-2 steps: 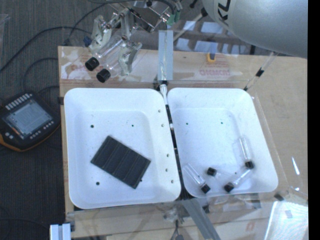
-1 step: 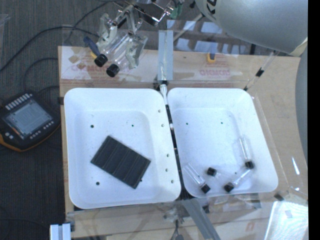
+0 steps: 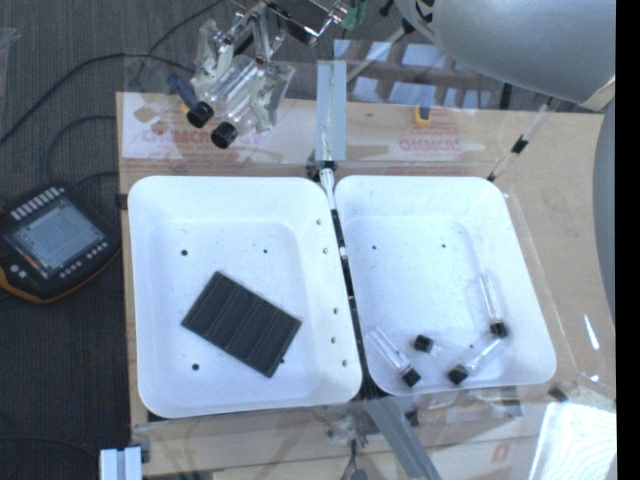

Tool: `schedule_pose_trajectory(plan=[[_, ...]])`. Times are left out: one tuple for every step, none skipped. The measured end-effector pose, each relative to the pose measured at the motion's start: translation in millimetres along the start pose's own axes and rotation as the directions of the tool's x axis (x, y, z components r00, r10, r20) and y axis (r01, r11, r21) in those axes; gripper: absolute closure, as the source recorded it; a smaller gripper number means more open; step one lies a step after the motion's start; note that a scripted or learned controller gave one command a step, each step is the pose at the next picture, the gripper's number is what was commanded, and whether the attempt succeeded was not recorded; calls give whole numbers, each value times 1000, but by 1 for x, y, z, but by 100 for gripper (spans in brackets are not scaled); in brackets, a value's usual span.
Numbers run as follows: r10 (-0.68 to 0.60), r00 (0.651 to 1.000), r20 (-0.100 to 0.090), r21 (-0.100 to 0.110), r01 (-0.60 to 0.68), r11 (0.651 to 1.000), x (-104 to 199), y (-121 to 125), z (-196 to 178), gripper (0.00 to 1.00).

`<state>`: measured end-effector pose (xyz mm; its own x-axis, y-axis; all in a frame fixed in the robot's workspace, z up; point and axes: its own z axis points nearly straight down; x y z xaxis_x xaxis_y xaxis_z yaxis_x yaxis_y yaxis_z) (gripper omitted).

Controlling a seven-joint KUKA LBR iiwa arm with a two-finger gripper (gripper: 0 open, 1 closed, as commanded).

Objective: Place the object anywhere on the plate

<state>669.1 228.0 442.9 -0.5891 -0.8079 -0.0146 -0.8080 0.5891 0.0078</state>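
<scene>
In the camera view, the gripper (image 3: 232,86) hangs over the back edge of the bench, behind the left bin (image 3: 150,268) and well apart from everything in either bin. It is a tangle of clear plastic and two black tips, and the view is too cluttered to tell whether it is open or closed, or whether anything is caught in it.

The plate (image 3: 241,324), a dark ribbed rectangle, lies askew on the floor of the left bin with nothing on it. The likely objects, clear vials with black caps (image 3: 491,304), lie scattered in the near corner of the right bin (image 3: 400,208), beside a loose black cap (image 3: 422,343).

The task looks unstarted. The risks are plain. The vials are clear, round and lying flat, so a grasp could slip or roll one aside. They also lie close together near the bin wall, so the gripper could strike the wall or nudge a neighbour. A vial released on the ribbed plate might roll off.

On the arm (image 3: 500,18) the letters "KU" can be read. Faded reddish print (image 3: 160,134) on the bench is illegible. A pendant (image 3: 52,240) lies left of the bench.
</scene>
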Motion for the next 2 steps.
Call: schedule_pose_trajectory(plan=[[0, 1000, 8, -4, 0, 1000, -2, 1, -9, 100], [0, 1000, 16, -8, 0, 1000, -4, 1, -19, 100]])
